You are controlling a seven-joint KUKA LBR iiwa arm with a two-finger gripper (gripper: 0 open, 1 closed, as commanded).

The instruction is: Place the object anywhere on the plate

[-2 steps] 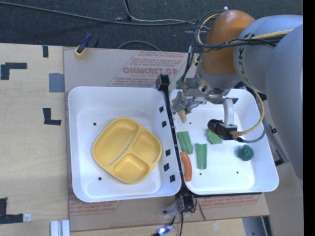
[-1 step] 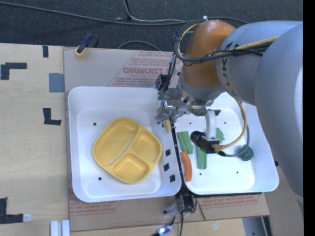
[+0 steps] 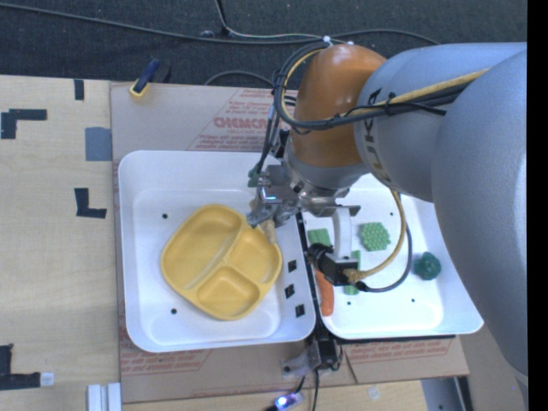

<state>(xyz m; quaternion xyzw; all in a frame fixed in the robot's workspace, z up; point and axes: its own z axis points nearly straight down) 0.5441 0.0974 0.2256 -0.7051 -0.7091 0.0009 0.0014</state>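
We view two shallow white bins set side by side on the tabletop [image 3: 51,255], an arrangement that we take to separate source from destination: the right bin [image 3: 428,315] carries the loose items, and the left bin [image 3: 141,229] carries the yellow plate [image 3: 221,262], a three-compartment dish lying flat near that bin's centre. The arm [image 3: 445,144] reaches in from the right, and its end effector [image 3: 267,211] hangs over the upper right rim of the plate, just beside the wall shared by the bins. Whether it is apart, together or clamped on anything we cannot tell, since the wrist and cabling hide it; a small pale shape at its tip may be the object, but we cannot confirm this. In the right bin we see an orange carrot-like piece [image 3: 326,296] lying along the shared wall, a green flat piece [image 3: 318,238], a green knobbly round piece [image 3: 374,235] and a dark green broccoli-like piece [image 3: 427,267], all apart from one another. We judge the pose over the plate's edge to suit a release onto it, though no item rests on the plate yet. Red lettering on the cardboard sheet [image 3: 231,118] beneath the bins appears to begin "CHEMCR", the rest being hidden by the arm and too small to read. A blue and yellow tool [image 3: 144,79] lies at the cardboard's far left corner.
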